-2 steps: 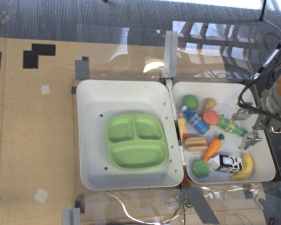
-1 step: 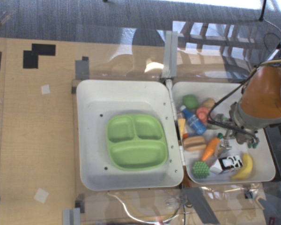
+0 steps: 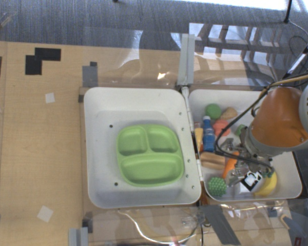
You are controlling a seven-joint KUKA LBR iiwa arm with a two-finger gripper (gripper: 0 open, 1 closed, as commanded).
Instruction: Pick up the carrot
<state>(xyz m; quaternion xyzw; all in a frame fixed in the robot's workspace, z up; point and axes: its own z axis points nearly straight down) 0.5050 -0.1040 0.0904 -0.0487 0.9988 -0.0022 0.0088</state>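
The carrot [image 3: 229, 166] is a short orange piece lying in the right bin [image 3: 296, 188], near its front middle. Its right end runs under the gripper's metal parts. My gripper [image 3: 242, 174] hangs low over the bin, directly at the carrot's right end, below the arm's orange band [image 3: 280, 119]. A black and white tag [image 3: 252, 180] shows on the gripper. The arm and wrist hide whatever lies right of the carrot.
The right bin also holds a tan bread-like piece [image 3: 212, 160], a green spiky ball [image 3: 217, 186], a banana [image 3: 267, 186], a blue bottle [image 3: 208, 135], a green ball [image 3: 213, 110] and an orange-red item [image 3: 226, 124]. A green divided plate [image 3: 150, 155] sits in the left bin [image 3: 100, 137].
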